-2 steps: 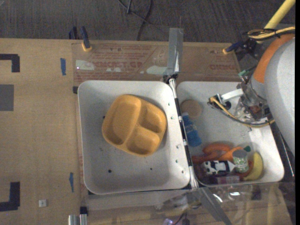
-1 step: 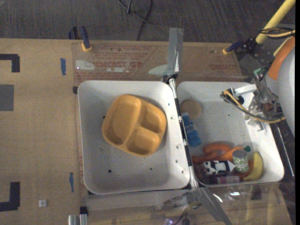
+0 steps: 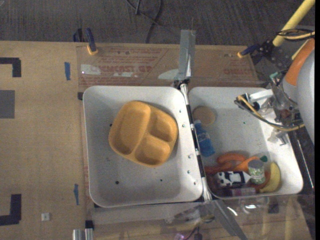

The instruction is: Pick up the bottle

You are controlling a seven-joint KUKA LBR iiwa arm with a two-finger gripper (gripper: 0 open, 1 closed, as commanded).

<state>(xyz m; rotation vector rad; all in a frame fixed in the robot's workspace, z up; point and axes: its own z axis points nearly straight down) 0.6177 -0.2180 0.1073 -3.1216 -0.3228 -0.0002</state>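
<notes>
Nothing of the task can be judged done. The slim blue plastic bottle point(image 3: 203, 138) is seen lying on its side in the shallow white right-hand bin point(image 3: 235, 129), close along the wall at the bin's nine o'clock, its long axis running roughly twelve to six.

The grey two-finger gripper point(image 3: 274, 115) is placed over the bin's rim at about three o'clock, well apart from the bottle. Nothing is seen held by it, and how far it is open cannot be told amid the cables. The reach, the grasp and the lift are all left.

The bottle looks smooth, rounded and light, so it may be expected to roll or slide when touched.

Just beside it, at its twelve o'clock, a flat tan round disc point(image 3: 204, 116) is laid. At the bin's six o'clock a cluster is gathered:
- glossy orange carrot-shaped pieces point(image 3: 232, 160)
- a black-and-white patterned block point(image 3: 232, 178)
- a small clear green-capped jar point(image 3: 256, 170)
- a curved yellow banana point(image 3: 273, 178)

In the shallow white left-hand bin point(image 3: 100, 149) a matte yellow divided plastic plate point(image 3: 143, 133) is set.
</notes>
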